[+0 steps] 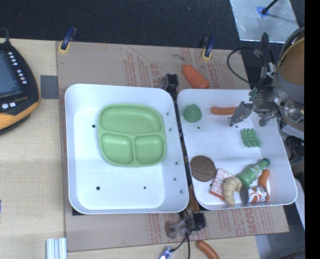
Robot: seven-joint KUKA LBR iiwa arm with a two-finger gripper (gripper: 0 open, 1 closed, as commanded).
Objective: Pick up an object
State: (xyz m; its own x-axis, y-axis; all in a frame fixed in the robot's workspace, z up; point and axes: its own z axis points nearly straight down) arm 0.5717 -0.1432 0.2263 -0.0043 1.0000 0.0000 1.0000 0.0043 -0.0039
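Observation:
My gripper (251,116) hangs over the far right part of the right bin (230,144), its fingers spread open with nothing between them. Just left of its fingertip lies a thin orange sausage (222,111). A green ridged piece (250,137) sits just in front of the gripper. A green round lump (192,113) rests at the bin's far left corner. Toward the front lie a brown round patty (203,168), a green bottle (252,172), a cream croissant-like piece (232,189), a red-and-white packet (218,180) and a small orange carrot (264,177).
The left bin (84,188) holds a green divided plate (132,134). An orange carrot (195,76) lies on the cardboard behind the bins. A control pendant (8,88) sits on the bench at far left. Cables hang near the arm at right.

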